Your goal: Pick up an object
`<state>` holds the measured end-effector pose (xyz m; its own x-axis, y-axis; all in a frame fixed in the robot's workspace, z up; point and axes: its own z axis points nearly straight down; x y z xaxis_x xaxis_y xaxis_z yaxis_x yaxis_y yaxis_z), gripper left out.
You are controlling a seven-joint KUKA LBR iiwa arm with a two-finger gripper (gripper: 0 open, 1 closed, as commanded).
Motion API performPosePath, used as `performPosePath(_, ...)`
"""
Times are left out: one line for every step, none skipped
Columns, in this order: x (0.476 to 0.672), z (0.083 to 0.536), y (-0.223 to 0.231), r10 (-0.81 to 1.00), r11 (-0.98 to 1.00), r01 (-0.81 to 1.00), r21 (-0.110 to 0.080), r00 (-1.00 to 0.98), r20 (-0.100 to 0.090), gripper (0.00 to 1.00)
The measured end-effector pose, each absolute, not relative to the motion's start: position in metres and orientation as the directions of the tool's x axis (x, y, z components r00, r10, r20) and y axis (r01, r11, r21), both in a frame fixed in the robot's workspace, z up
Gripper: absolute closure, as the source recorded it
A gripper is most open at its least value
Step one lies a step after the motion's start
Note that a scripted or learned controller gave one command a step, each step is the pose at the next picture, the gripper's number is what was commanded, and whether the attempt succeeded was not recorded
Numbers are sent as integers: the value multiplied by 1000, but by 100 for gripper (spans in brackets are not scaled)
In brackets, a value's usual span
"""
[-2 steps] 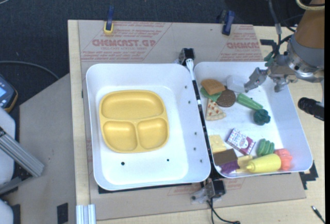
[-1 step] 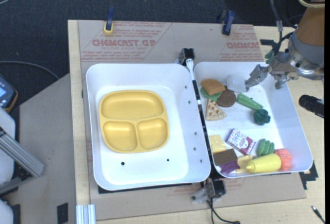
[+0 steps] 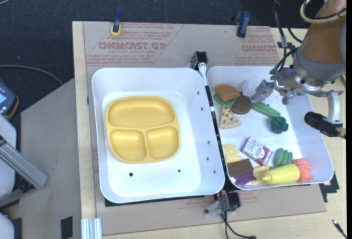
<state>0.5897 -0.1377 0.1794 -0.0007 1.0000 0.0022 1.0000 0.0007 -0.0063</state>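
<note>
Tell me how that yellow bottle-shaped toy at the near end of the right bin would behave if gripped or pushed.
The yellow bottle lies on its side and looks rounded, so a push would probably roll it. Its glossy surface suggests smooth plastic that may slip between fingers. It is wedged against neighbouring toys, which may shift with it.

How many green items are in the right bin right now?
3. A long green vegetable lies near the gripper; a dark green broccoli sits just below it; a green pepper rests by the yellow bottle at the front. Others may be hidden in the front pile.
</note>
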Motion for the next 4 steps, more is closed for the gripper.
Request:
performPosePath(584,131,-145,1000,-1,1000,-8,1,2,0)
performPosePath(584,83,-144,1000,0,1000,-4,0,2,0)
performPosePath(585,96,-145,1000,-2,1000,2,2,-1,100)
performPosePath(591,160,-147,1000,1,1000,8,-1,-3,100)
